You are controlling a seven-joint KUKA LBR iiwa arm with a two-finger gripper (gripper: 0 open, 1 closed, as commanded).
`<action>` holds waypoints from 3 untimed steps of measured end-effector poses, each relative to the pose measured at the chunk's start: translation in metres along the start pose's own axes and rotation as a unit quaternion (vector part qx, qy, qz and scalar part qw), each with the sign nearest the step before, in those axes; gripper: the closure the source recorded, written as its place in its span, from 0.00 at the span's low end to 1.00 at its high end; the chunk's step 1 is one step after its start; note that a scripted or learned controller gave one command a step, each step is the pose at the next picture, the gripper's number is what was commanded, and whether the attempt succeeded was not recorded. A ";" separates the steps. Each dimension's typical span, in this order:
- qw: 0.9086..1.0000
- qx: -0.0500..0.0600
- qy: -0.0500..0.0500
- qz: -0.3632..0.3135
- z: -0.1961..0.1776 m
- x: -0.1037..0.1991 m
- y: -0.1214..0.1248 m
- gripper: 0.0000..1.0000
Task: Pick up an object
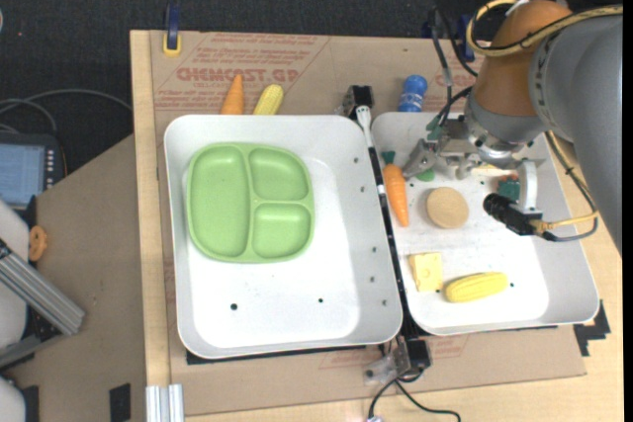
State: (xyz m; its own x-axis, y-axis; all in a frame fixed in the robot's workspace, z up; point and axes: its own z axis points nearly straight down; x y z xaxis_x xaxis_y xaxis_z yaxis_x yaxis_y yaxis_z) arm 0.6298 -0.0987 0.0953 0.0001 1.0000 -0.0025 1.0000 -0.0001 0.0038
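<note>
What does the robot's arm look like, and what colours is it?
The arm is big, round and smooth grey, with a shiny orange band above the wrist. Yellow and black cables loop around it. Below sits a metal gripper of silver and dark parts, with a small black piece on a yellow cable beside it.
</note>
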 end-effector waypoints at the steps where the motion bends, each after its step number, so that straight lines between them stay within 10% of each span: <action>1: 1.000 -0.002 0.000 0.000 -0.011 0.000 0.001 1.00; 2: 1.000 -0.001 0.000 0.000 -0.010 0.000 0.000 0.00; 3: 1.000 -0.003 -0.001 0.000 -0.021 0.000 0.001 1.00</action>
State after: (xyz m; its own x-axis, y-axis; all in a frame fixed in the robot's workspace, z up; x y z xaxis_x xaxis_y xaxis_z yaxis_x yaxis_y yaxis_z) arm 0.6310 -0.0991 0.1161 0.0000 1.0000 -0.0043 0.9999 0.0000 0.0101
